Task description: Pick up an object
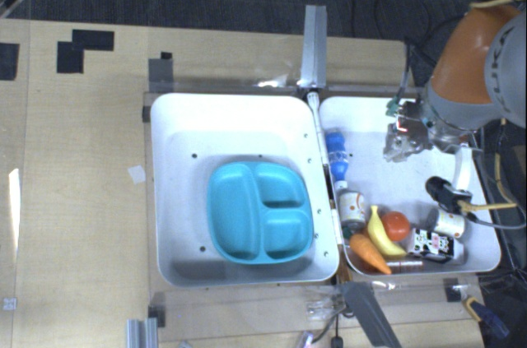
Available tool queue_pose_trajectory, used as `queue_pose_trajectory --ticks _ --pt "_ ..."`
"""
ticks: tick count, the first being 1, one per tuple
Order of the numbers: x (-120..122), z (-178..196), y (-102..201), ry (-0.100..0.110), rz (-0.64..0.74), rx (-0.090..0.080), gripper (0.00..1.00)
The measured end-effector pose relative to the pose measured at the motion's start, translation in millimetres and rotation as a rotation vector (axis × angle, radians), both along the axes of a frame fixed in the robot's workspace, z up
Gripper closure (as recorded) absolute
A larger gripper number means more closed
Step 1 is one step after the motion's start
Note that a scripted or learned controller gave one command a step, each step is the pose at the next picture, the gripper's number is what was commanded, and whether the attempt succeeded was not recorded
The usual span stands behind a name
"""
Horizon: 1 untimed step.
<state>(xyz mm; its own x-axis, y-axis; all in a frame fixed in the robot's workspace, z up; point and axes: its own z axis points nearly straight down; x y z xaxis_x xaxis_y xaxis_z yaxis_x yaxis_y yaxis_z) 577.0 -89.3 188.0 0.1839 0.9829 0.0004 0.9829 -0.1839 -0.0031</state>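
Note:
My gripper [403, 144] hangs over the upper middle of the right bin [366, 124], above bare white floor, with nothing seen between it and the floor. The objects lie to its left and below it. A blue bottle [334, 155] rests along the bin's left wall. Further down stands a small can [352, 206]. In the near corner a yellow banana [378, 231], a red ball [397, 225], an orange carrot [368, 252] and a black-and-white box [432, 243] crowd together.
The left bin [177, 174] holds a blue divided plate [259, 211]. A metal post [314, 42] rises at the far end of the wall between the bins. A thin brown stick [405, 262] lies by the right bin's near wall.

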Motion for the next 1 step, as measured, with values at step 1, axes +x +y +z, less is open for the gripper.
queue_pose_trajectory --ticks 1 --pt "41.3 84.6 -106.3 -0.006 0.370 -0.002 1.00"
